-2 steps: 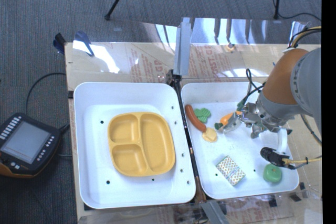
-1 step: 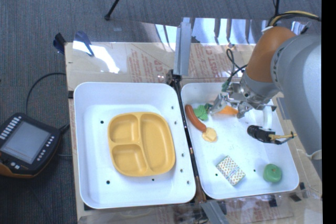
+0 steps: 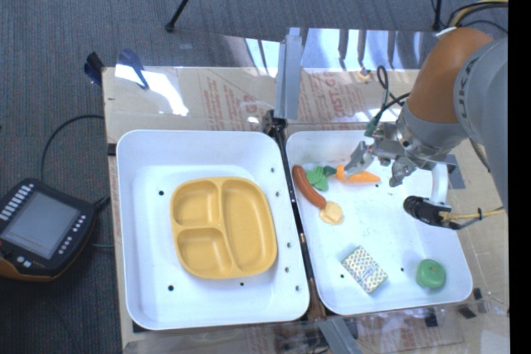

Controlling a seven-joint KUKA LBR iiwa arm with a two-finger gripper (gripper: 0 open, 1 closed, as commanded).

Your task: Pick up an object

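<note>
Red printed lettering on the cardboard sheet (image 3: 217, 99) under the bins — too faint, nothing legible

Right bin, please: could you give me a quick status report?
Gripper open, low over the orange carrot. Nothing between the fingers yet. Sausage and green piece lie close beside it.

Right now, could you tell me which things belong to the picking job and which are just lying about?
Job:
gripper
carrot
sausage
green round object
patterned packet

Lying about:
yellow divided plate
handheld controller
</note>
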